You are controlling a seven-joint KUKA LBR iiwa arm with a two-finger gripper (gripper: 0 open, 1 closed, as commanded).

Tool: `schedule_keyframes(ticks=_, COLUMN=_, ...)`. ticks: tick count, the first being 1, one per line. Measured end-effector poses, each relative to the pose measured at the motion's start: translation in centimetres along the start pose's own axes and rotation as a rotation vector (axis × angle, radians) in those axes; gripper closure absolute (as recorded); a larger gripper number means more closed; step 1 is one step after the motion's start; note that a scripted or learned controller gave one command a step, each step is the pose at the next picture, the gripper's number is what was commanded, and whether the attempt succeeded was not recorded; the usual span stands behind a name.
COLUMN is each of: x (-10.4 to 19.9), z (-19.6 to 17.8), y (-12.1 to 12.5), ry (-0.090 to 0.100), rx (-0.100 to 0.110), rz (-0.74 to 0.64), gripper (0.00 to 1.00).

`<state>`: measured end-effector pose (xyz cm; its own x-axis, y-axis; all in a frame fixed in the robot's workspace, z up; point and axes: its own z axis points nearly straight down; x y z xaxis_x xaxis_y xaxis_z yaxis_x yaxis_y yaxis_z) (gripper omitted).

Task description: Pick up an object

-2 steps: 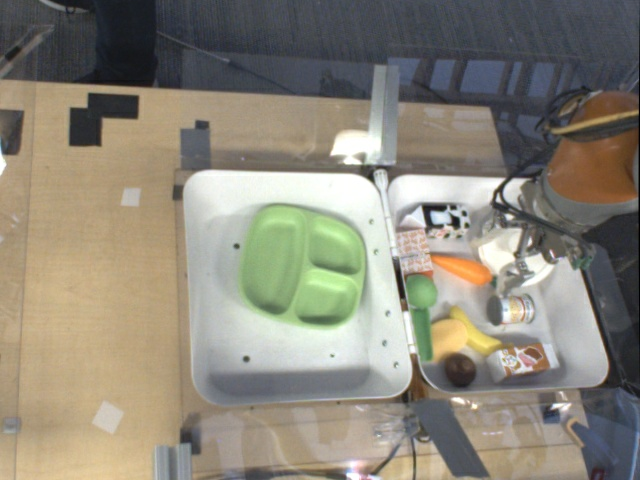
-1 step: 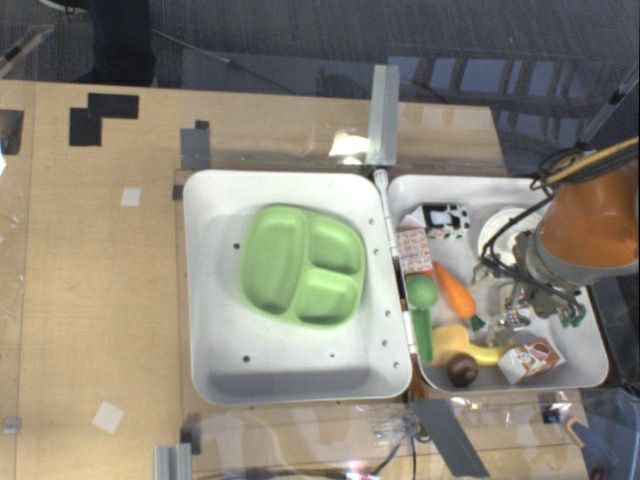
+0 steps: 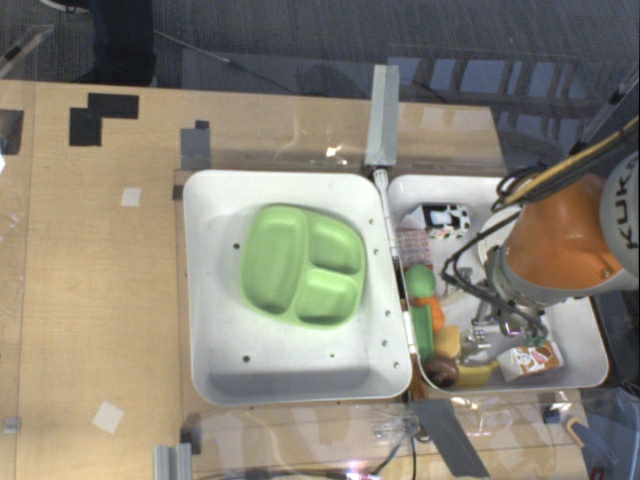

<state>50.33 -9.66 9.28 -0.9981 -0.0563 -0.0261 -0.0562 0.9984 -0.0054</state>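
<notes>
The gripper [image 3: 487,336] hung low in the right bin [image 3: 590,368] on the table [image 3: 90,298], among a heap of small things — whether it was open or closed could not be told. Just to its left lay a green and orange piece [image 3: 424,313], a yellow one [image 3: 449,343] and a dark round one [image 3: 441,371]; just to its right lay a small carton [image 3: 527,361]. Well off to its left sat the left bin [image 3: 210,368] — a green divided plate [image 3: 302,265] upside down in it.
</notes>
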Motion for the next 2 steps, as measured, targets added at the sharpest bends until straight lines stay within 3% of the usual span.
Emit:
schedule_keyframes(ticks=1, x=-0.7, z=-1.4, y=0.1, ry=-0.022, rx=0.003, rz=-0.006, gripper=1.0)
schedule_keyframes(ticks=2, x=-6.4, z=-15.3, y=-0.3, ry=0.005, rx=-0.002, rz=-0.119, gripper=1.0)
